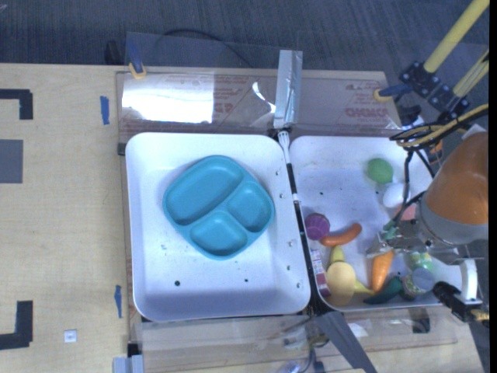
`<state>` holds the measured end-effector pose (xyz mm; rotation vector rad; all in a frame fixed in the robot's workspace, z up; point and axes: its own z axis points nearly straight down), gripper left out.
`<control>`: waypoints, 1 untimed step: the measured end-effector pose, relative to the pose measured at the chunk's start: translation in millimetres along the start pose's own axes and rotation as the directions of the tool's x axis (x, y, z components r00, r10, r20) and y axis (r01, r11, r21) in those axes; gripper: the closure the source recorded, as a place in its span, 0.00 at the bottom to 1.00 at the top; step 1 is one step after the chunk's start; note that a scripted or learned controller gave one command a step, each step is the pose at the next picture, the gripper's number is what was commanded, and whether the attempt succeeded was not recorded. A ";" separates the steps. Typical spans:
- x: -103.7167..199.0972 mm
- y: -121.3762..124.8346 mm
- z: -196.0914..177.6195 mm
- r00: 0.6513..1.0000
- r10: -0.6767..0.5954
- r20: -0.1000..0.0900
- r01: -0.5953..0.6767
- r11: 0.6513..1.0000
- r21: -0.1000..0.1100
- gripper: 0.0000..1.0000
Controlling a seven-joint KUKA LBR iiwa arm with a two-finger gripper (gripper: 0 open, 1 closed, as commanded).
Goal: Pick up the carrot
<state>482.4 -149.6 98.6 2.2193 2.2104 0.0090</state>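
Carrot sits in right bin, around 5 o'clock, tip pointing down, beside a yellow pear and below an orange sausage. Gripper hangs just above the carrot top; jaws state: cannot tell. Purple item at 9 o'clock from sausage. Left bin carries blue divided plate.

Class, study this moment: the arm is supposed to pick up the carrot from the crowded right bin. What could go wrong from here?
1. The carrot lies packed among the yellow pear-shaped toy and a dark green piece, so the pincer may nudge or grab a neighbour.
2. The orange sausage-like toy nearby looks similar and could be taken by mistake.
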 end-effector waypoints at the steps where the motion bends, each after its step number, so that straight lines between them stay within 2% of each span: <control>1: 24.5 70.9 -102.1 1.000 -0.028 -0.002 0.028 1.000 0.001 1.00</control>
